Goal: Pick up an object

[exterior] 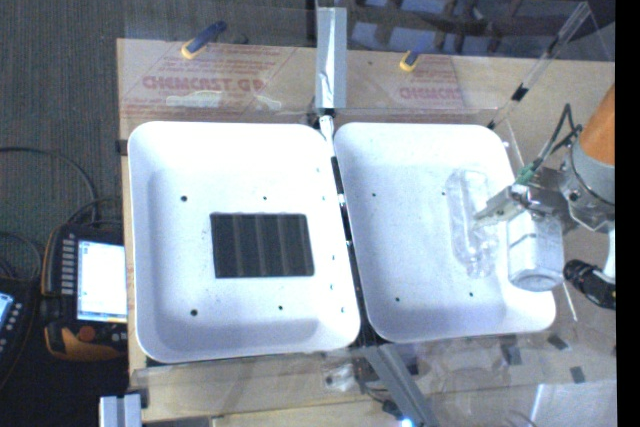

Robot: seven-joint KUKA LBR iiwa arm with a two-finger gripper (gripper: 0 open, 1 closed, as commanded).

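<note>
A clear, crinkled plastic object (468, 227) lies in the right bin (410, 215), towards its right side. My gripper (515, 220) hangs over that bin's right edge, just right of the clear object and close against it. I cannot make out whether it touches or holds the object. A flat dark rectangular pad with ribs (262, 245) lies in the middle of the left bin (170, 175), far from the gripper.
The arm with its orange band (600, 130) comes in over the right rim. A divider ridge (340, 205) separates the bins. Clear panels and a metal post (329, 60) stand behind them. A handheld pendant (85, 285) lies left of the bench.
</note>
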